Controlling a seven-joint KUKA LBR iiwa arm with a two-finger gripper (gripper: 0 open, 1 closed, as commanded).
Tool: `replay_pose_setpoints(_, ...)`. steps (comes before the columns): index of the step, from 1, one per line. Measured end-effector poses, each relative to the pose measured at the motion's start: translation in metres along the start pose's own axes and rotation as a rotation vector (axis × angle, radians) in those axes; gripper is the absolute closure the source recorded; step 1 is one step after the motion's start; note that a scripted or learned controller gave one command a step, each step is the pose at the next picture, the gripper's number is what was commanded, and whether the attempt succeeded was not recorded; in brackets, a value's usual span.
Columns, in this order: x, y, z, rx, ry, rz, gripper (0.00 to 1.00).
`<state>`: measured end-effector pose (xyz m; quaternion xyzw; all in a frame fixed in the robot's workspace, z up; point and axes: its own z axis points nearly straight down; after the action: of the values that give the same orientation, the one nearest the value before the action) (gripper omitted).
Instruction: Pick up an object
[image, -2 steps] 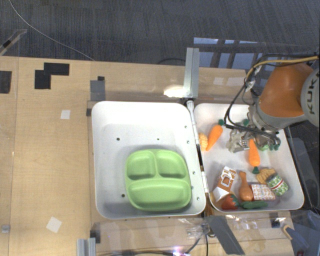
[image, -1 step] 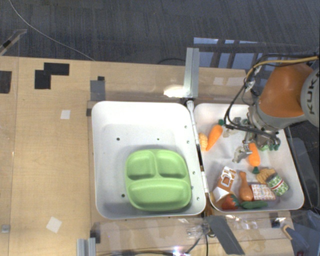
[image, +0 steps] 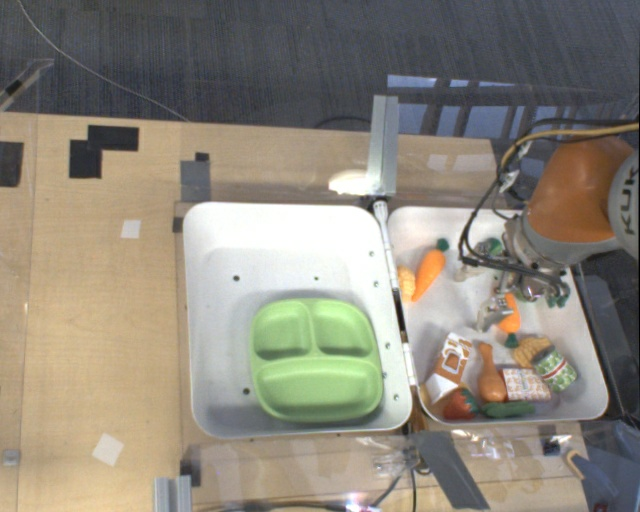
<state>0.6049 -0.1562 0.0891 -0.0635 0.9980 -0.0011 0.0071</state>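
Note:
My gripper (image: 498, 312) hangs low over the middle of the right bin (image: 590, 400), under the grey wrist and orange band. A small orange piece (image: 510, 322) lies right against its tip; whether it is held is hidden by the wrist. An orange carrot (image: 428, 272) with a green top lies to the left, a yellow piece (image: 406, 285) beside it. Near the bin's front edge sit a white and orange carton (image: 452, 360), a brown drumstick (image: 489, 375), a red tomato (image: 458, 403) and a green-capped can (image: 556, 370).
The left bin (image: 230, 250) holds a green divided plate (image: 315, 358) in its front half. A metal divider (image: 395, 300) runs between the two bins. Black cables (image: 480, 215) loop from the wrist over the right bin's back.

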Motion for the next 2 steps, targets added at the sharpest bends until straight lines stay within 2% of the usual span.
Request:
replay_pose_setpoints(1, -0.006, 0.0, -0.016, 0.005, -0.017, -0.006, 1.0)
replay_pose_setpoints(2, 0.062, 0.015, -0.004, 0.004, -0.008, -0.243, 1.0)
